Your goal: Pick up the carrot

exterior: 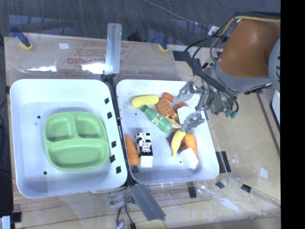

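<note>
Bench (248,142) carries two white bins; pincer (187,107) spread open, holding nothing, above right bin (162,173), carrot (132,150) apart.

Two bins stand side by side: the left bin (19,128) holds a divided plate (75,140) near its middle, and the right bin (209,168) holds the food items. In the right bin, the carrot (131,150) lies along the left wall, with a small milk carton (144,150) just beside it on the right, while a corn cob (144,100) lies toward the back and a bottle (157,119) lies just in front of it. The gripper (188,105) hangs over the right part of this bin, with a waffle (166,108) to its left and a banana (177,141) nearer the front.
</note>
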